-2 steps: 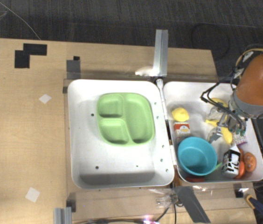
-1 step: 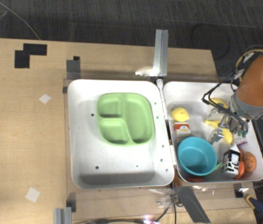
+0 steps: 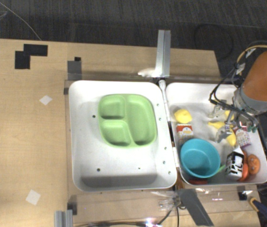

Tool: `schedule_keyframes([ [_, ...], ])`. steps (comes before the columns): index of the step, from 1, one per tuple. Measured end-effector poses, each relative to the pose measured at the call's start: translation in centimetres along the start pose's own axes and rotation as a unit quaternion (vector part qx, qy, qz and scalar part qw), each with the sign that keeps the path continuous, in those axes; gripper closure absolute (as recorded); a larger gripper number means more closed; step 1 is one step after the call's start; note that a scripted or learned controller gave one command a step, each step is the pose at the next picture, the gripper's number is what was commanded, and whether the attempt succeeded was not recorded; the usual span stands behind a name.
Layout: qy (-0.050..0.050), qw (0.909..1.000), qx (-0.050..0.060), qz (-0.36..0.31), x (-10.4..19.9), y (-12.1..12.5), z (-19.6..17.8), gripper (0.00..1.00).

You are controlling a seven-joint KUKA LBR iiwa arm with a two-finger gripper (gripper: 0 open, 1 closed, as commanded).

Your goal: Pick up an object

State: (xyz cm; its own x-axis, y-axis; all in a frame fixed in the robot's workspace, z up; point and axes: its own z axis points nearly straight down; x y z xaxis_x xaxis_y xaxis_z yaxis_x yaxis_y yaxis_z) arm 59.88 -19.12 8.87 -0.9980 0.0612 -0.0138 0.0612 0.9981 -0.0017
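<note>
Looming closest to the lens, the grey arm with its orange band is reaching in over the right white bin, and its bulk is hiding that bin's far right corner. Below the band, the gripper is hanging among cables just right of the round teal plastic bowl; whether the claw is apart or together is impossible to tell through the clutter. Under the gripper, a yellow banana-shaped piece is partly showing, its outline hard to read. Left of the bowl's far rim, a yellow lemon-like toy is sitting above a small red-and-white packet. Right of the bowl, a black-and-white carton and an orange round fruit are crowding together. Left of the bowl, the left white bin is holding a green divided plastic tray.
</note>
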Motion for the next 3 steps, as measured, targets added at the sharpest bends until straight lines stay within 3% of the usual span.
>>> schedule_keyframes([
  [1,-0.007,1.0,0.001,-0.001,-0.5,0.1,-1.5,1.0],
  [2,-0.006,1.0,0.001,-0.001,-0.4,0.1,-1.5,0.0],
  [3,0.001,1.0,-0.001,-0.001,-2.9,-0.5,0.1,0.0],
])
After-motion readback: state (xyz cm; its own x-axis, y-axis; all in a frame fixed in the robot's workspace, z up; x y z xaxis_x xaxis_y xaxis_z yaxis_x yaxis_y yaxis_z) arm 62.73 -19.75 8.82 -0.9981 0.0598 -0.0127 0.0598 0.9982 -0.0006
